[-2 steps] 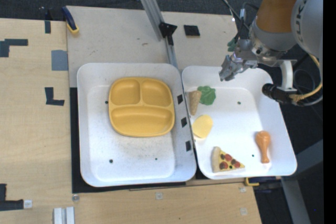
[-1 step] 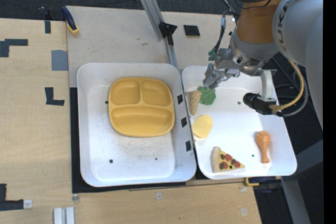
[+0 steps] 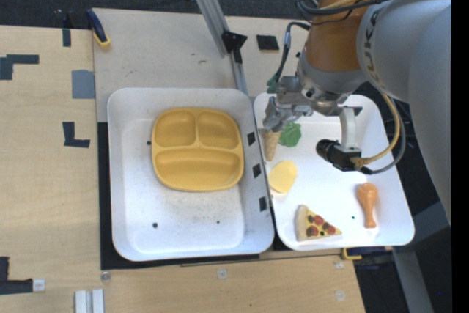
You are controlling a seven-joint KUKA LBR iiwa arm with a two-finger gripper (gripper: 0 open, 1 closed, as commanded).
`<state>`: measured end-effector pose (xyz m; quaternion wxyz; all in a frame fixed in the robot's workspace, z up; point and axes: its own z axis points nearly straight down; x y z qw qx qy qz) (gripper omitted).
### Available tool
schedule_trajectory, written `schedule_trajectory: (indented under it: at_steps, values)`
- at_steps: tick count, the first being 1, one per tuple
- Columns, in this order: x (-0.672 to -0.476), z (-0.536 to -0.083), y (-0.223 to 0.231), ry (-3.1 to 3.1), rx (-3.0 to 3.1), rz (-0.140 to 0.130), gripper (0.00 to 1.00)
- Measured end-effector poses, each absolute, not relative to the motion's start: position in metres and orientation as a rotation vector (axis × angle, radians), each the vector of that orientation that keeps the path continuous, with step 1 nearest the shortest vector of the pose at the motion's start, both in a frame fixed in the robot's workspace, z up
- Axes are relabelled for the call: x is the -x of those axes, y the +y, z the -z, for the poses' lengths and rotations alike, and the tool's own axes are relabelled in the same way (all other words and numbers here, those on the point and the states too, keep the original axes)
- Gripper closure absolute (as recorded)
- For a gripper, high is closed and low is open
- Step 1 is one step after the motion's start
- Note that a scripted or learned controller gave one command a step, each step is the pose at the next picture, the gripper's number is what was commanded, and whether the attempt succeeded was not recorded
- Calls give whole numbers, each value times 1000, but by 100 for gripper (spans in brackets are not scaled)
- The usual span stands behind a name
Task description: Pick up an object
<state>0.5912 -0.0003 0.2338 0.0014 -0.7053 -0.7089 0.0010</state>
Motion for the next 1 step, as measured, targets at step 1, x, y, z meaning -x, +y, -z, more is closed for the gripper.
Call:
schedule_trajectory:
  at_steps: [1]
  values:
    - [-586, -238, 47, -2227, 2212, 0, 100]
